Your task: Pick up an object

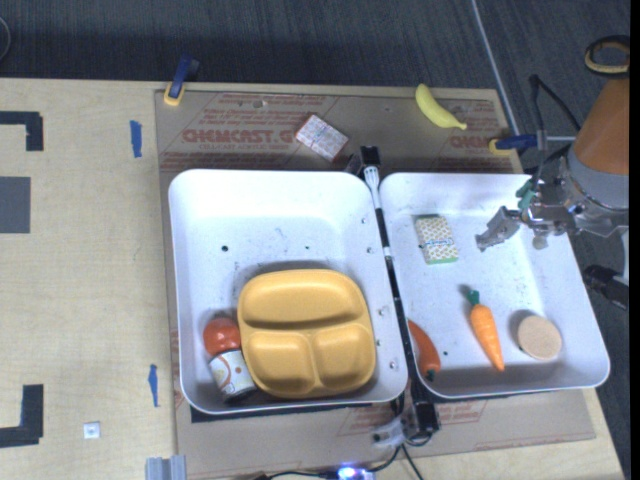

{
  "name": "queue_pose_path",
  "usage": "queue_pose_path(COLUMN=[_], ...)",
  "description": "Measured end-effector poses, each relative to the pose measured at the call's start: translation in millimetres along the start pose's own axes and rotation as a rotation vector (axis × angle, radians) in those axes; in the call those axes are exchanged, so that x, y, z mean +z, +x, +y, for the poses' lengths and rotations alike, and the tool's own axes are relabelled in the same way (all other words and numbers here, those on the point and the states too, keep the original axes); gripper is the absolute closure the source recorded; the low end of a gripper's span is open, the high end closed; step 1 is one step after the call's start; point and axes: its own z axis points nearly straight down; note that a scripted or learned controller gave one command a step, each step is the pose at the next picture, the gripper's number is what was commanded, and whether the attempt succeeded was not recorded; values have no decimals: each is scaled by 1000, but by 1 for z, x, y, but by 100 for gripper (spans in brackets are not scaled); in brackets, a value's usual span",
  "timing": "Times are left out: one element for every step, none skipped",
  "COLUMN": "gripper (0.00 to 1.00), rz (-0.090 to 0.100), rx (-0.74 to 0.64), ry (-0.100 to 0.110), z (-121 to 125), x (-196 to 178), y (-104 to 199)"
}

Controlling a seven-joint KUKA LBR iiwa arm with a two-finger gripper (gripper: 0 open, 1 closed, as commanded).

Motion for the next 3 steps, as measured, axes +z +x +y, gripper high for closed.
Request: queue_pose_path(gripper=[0,100,0], rz=[-2,-3,-3], rx=[-1,1,1], ry=[-5,-9,-9], z=[-10,-9,-9], x=[117,106,106], y=[29,29,29])
